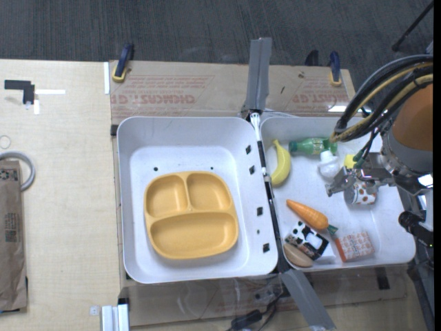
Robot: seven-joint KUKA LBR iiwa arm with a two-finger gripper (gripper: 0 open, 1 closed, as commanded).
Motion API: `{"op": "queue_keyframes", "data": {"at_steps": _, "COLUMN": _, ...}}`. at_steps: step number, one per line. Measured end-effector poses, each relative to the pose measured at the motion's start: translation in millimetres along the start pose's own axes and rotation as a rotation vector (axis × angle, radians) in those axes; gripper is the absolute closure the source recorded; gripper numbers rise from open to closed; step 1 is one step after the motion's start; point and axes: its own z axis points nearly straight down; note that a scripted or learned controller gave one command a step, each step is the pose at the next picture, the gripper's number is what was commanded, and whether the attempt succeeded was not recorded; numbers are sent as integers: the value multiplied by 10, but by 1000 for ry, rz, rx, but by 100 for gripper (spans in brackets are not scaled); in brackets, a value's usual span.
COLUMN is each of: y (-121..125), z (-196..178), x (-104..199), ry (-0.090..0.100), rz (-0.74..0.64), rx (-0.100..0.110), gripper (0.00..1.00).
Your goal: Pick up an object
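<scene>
We see the arm [413, 126] entering from the right side of the camera view, its orange band above the wrist and a bundle of cables arching over it. The tool [348, 183] sits low over the right bin [396, 254], near that bin's middle right. We cannot tell from this view how the tool is set, nor whether anything is caught in it.

Objects relative to the tool:

- A small white cup with red spots [364, 196] lies just beside the tool, on its right and slightly toward the near edge. We cannot tell whether it touches the tool.
- A white bottle [329, 164] lies just beside the tool, toward the far side and a little left.
- A green bottle [310, 145] lies farther off in the same direction, near the bin's far wall.
- A banana [280, 163] lies well to the left, close to the divider between the bins.
- A carrot [308, 214] lies near the tool, left and toward the near edge, tilted.
- A red-and-white packet [355, 245] lies toward the near edge, almost straight below the tool.
- A black-and-white cow-patterned item [305, 239] lies left of the packet, touching a tan round piece [298, 255].

The left bin [131, 205] lies well to the left of the tool and holds a yellow divided plate [191, 214]. Both bins rest on the desk [55, 116].
</scene>
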Motion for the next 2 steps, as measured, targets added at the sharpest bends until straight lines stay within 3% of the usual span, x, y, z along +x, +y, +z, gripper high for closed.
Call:
{"op": "queue_keyframes", "data": {"at_steps": 1, "y": 254, "z": -236, "x": 167, "ry": -1, "rz": 172, "rx": -1, "gripper": 0}}
{"op": "queue_keyframes", "data": {"at_steps": 2, "y": 627, "z": -59, "x": -456, "ry": -1, "rz": 288, "rx": -1, "gripper": 0}}
